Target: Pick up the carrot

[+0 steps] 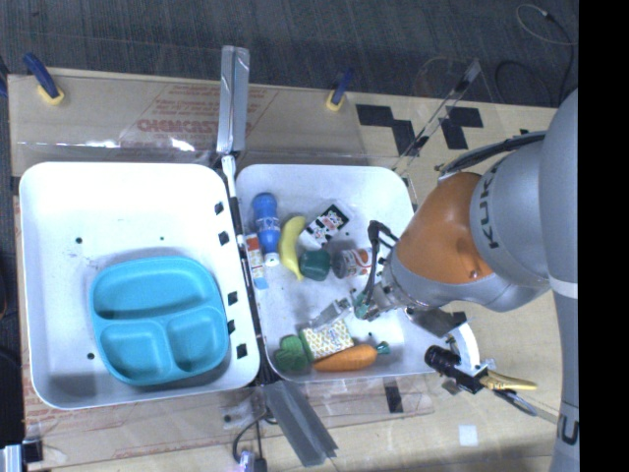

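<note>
The long orange plastic carrot (345, 359), green at its right tip, lies on its side near the front wall of the right-hand shallow white bin (408, 197). Its left end touches a green leafy toy vegetable (292, 353), and a small yellow-and-white patterned packet (326, 339) sits just behind it, touching or nearly so.

The pincer (366, 307) hangs over the bin's middle, just behind and slightly right of the carrot, beneath the arm's orange band. Whether it is released or clenched I cannot tell; nothing visibly sits in it.

To do this step well, I judge the pincer needs to shift toward the front wall and centre over the carrot's middle, closing across its narrow width, square to the long axis. The thick left end is crowded by the green vegetable and the packet, so a grasp nearer the middle or right half looks safer. The front wall is near, which leaves little room for the forward finger; a straight vertical descent seems wise. The smooth tapered body may squirt sideways if pinched off-centre.

The left bin (39, 264) holds a blue compartment tray (157, 321), well apart from the work.
</note>
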